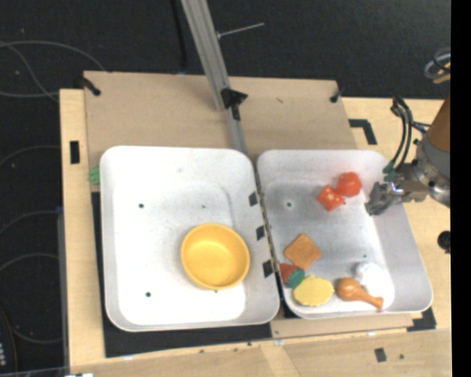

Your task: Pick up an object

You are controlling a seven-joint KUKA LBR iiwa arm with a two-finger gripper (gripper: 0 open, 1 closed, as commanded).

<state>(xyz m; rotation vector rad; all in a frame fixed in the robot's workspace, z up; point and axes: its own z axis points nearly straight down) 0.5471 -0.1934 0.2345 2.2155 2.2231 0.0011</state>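
Now we see the arm (436, 151) reaching low over the right bin (396, 265) (its gripper (379, 199) state unclear), near the red toy (339, 191).

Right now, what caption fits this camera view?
Robot gripper hovers beside red toy in right white bin; yellow bowl sits left.

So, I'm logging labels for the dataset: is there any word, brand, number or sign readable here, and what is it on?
None: no text can be read on anything in this view.
The yellow bowl, the red toy, the orange toast piece and the drumstick toy bear no print.
The black marks on the bench are plain tape corners, not letters.
The gripper bears no legible label.
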